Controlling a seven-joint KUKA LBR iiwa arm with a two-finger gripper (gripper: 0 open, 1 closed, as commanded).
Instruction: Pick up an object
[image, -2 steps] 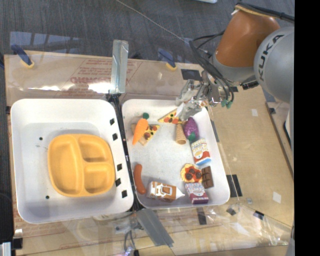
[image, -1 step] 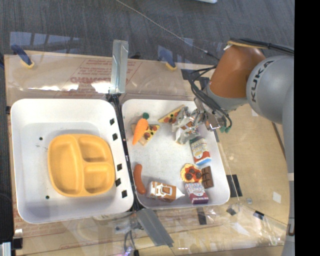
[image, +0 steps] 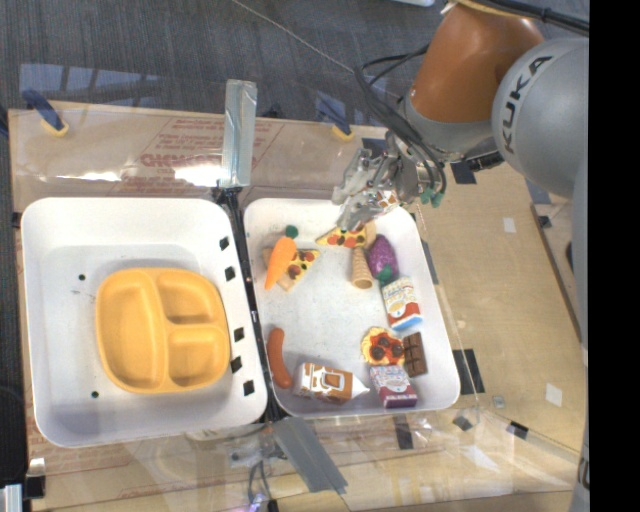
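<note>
Just under the hand (image: 362, 205), grip state unclear, pizza slice (image: 345, 238): light, stiff plastic, flat; pinch its edges.

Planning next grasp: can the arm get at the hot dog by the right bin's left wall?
Probably yes. The hot dog lies apart from its neighbours, open from above, though the bin wall beside it could crowd the end effector.
</note>
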